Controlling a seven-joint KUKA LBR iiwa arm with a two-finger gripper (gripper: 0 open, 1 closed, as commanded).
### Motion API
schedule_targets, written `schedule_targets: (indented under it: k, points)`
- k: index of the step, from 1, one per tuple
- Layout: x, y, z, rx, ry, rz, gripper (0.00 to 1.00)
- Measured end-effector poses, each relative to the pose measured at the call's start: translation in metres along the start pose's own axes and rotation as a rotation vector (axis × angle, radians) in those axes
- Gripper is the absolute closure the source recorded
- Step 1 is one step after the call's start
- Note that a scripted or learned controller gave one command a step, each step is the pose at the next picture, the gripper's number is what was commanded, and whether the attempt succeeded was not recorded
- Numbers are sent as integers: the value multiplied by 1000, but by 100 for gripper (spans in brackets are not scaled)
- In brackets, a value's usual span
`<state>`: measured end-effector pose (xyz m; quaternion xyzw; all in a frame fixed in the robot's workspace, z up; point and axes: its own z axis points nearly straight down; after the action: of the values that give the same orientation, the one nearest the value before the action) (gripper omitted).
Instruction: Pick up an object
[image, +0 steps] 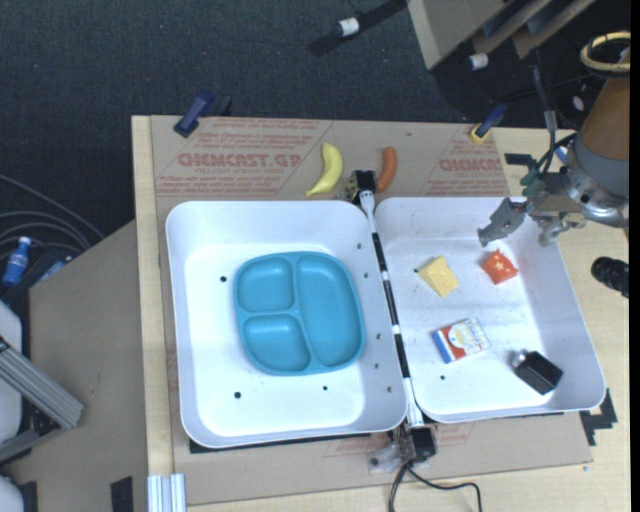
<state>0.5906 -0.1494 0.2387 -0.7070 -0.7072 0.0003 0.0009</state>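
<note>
Glossy white plastic bins (200, 400), matt blue plastic tray (298, 312), brown cardboard bench (250, 155)

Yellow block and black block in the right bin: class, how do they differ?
The yellow block is pale and wedge-like; the black block is dark and boxy. The yellow block lies near the bin's middle, the black block at its near right corner. Both are small, lie in the right bin, and are untouched.

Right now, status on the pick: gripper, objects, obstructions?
Gripper open, above right bin's far edge, holding nothing. Small orange-red block just below it, untouched. Yellow wedge nearby, apart. Nothing blocking.
</note>
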Motion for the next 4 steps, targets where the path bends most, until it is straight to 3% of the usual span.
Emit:
schedule_targets:
  k: [1, 2, 3, 4]
  points:
    - [-36, 36, 95, 2, 0, 1, 0]
    - [-21, 76, 154, -2, -1, -1, 0]
    - [-21, 77, 143, -5, -4, -3, 100]
    - [-21, 77, 143, -5, -4, -2, 0]
